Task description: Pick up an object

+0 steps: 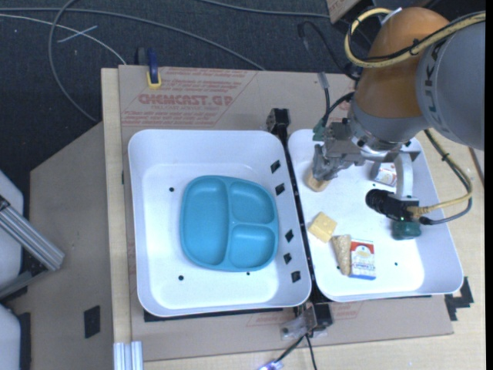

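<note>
Over the right bin (431,272), my claw (319,174) comes down on a tan block (316,182) by the left wall; I cannot tell how it is set.

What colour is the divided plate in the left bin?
Light blue; the divided plate shows plainly in the camera view.

Left bin (146,206): a blue divided plate (228,223) occupies the centre; bare floor runs around it along all four walls. Right bin (439,272): arm and gripper (322,174) crowd the upper half. A yellow block (323,226), a tan piece (341,253) and a small red-and-white box (362,257) cluster centrally, the latter two touching. The lower right corner lies open.
</note>
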`<state>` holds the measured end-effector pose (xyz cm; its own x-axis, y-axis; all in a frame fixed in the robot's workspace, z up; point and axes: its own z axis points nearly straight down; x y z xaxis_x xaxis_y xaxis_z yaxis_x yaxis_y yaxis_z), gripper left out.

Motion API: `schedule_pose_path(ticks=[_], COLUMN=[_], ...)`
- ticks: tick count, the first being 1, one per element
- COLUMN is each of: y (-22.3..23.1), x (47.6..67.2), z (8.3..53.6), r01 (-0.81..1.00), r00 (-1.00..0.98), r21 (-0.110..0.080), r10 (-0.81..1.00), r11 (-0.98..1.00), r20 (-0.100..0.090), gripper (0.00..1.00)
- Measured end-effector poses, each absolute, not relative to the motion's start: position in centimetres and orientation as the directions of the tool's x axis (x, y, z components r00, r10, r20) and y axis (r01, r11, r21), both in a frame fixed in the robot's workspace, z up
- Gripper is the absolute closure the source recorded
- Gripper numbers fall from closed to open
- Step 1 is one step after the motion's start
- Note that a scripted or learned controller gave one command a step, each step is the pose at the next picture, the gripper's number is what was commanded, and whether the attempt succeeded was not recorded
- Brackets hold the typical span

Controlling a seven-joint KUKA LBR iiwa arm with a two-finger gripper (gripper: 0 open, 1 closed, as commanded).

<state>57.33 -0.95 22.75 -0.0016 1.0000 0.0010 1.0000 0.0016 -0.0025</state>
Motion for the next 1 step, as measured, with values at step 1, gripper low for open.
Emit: schedule_pose_path(ticks=[1], y=[5.05], x=[57.67], z=[22.24], r01=[1.000], r00=[-0.005], r21=[0.000], r10=[1.000], r11=[0.005], r20=[0.001], gripper=[1.00])
